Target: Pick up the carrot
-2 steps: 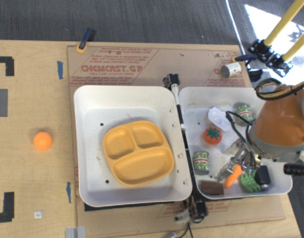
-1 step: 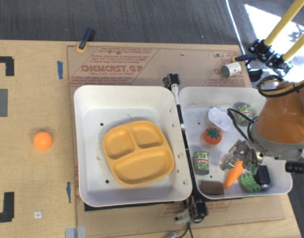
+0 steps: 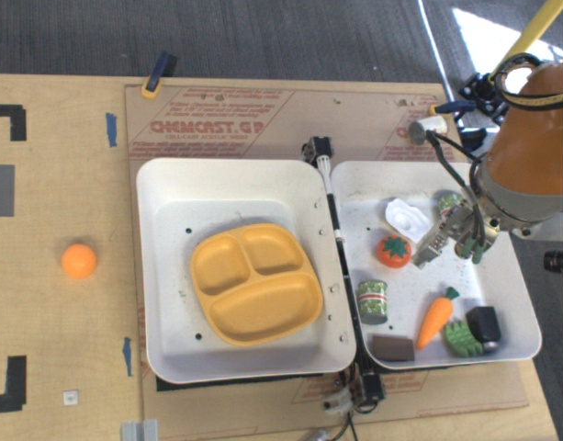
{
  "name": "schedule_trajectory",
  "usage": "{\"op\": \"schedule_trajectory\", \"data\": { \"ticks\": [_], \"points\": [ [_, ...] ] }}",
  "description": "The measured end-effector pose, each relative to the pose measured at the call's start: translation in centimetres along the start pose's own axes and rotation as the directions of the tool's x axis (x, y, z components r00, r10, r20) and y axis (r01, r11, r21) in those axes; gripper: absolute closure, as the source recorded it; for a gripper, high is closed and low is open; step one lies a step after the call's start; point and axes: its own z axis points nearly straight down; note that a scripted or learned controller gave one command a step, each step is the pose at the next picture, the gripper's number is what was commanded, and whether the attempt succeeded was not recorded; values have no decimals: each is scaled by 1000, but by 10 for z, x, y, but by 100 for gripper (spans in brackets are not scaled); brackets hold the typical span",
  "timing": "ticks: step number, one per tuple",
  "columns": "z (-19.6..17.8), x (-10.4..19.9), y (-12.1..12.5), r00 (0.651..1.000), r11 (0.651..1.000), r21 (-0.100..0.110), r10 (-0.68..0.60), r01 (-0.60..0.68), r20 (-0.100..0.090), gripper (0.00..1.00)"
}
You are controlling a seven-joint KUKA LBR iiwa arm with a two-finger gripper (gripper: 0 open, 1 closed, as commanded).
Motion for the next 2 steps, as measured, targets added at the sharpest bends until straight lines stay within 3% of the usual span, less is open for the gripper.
{"op": "schedule_trajectory", "data": {
  "ticks": [1, 2],
  "points": [
    [0, 0, 0, 1000, 1000, 1, 1, -1, -1, 0],
    [141, -3, -52, 998, 998, 2, -67, 67, -4, 0]
  ]
}}
